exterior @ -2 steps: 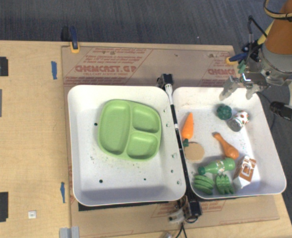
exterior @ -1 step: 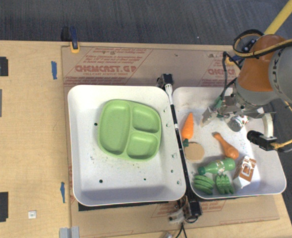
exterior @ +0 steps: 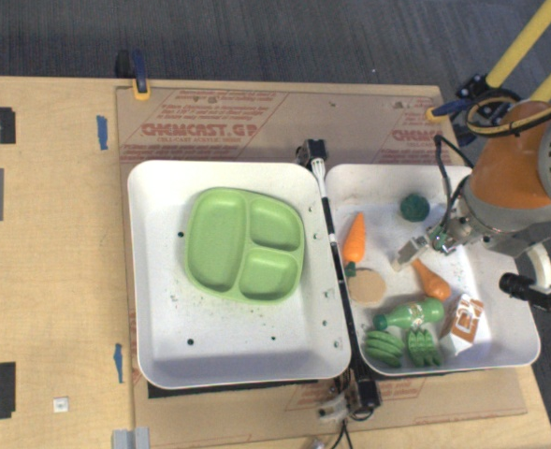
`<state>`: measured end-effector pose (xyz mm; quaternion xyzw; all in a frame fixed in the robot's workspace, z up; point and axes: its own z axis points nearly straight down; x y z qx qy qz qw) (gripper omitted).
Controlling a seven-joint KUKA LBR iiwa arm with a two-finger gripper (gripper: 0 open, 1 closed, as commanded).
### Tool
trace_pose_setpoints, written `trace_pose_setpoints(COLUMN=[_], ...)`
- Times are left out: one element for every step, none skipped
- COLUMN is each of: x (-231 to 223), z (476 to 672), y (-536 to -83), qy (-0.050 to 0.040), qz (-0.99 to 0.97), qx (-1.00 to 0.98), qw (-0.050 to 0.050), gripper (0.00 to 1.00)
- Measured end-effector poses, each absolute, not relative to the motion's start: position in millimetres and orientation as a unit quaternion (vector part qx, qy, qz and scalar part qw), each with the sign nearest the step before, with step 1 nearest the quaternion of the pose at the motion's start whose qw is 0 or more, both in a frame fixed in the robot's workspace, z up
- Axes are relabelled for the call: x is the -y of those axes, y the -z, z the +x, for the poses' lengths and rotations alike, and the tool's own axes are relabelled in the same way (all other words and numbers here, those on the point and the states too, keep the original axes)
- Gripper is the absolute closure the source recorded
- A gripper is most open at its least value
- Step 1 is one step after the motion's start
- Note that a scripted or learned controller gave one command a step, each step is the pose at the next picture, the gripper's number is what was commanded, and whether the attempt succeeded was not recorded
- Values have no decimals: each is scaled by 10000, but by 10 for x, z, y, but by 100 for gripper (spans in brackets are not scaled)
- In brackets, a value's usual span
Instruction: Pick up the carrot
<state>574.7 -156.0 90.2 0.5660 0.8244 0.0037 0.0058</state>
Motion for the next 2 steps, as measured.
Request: trace_pose_setpoints(x=[1542,739], z=[5761,6193], y=[-1017,-2236], qy=[-57,-6], qz=[5657,7113], qx=[-8246,-7029], qw=[49,5], gripper=[100,100])
